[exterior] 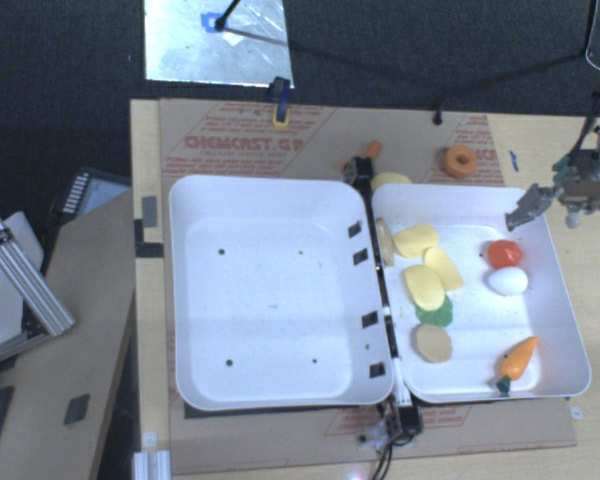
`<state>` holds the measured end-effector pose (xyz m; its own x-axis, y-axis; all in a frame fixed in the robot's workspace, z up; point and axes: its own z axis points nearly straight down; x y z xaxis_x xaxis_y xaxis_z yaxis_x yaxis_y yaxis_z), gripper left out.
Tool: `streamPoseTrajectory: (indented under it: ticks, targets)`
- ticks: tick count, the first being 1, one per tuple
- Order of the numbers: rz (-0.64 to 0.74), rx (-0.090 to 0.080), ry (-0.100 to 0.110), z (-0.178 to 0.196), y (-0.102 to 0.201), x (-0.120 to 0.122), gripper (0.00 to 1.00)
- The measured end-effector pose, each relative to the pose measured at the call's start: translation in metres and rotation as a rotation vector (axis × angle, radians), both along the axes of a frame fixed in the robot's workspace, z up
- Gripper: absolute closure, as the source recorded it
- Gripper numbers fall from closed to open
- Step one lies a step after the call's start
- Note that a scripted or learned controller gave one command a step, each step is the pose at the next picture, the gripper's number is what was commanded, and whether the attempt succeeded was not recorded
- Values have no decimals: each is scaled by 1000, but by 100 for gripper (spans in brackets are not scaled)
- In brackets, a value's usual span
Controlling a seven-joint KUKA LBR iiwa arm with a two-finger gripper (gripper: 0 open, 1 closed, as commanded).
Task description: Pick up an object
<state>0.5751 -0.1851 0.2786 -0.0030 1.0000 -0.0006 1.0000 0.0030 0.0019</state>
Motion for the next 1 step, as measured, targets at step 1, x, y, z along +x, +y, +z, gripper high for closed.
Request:
streamPoseTrajectory:
  ticks: [1]
  targets:
    - [1, 4, 5, -202, 16, 15, 0]
